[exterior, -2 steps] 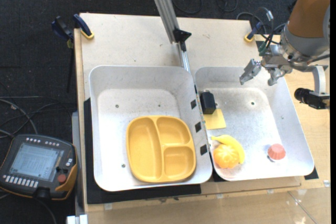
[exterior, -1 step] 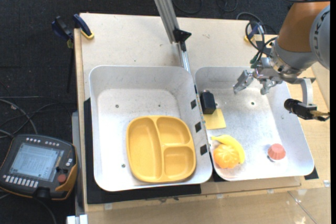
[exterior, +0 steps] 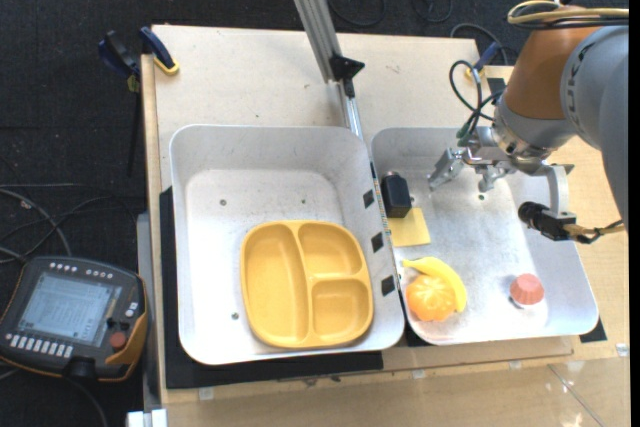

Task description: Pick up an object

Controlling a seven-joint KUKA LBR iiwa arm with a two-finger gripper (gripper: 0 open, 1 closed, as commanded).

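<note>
1. The arm (exterior: 570, 85) enters from the right of the camera view; its orange band sits above the wrist, and the wrist bends down over the far part of the right bin (exterior: 500, 245).
2. The tool (exterior: 468, 172) hangs above the bin's bare floor, fingers (exterior: 444, 169) spread apart with nothing between them.
3. Objects in the right bin: a black block (exterior: 396, 194) against the left wall, a yellow flat pad (exterior: 410, 227) just beside and nearer than it, a banana (exterior: 447, 277) and an orange (exterior: 431, 299) touching each other at the near left, and a small red object (exterior: 527, 290) at the near right.
4. All of these lie apart from the tool; the black block is the nearest to it.
5. The left bin (exterior: 200, 175) holds a yellow divided tray (exterior: 305, 283) in its near half.
6. Both bins rest side by side on the table (exterior: 250, 75).
</note>
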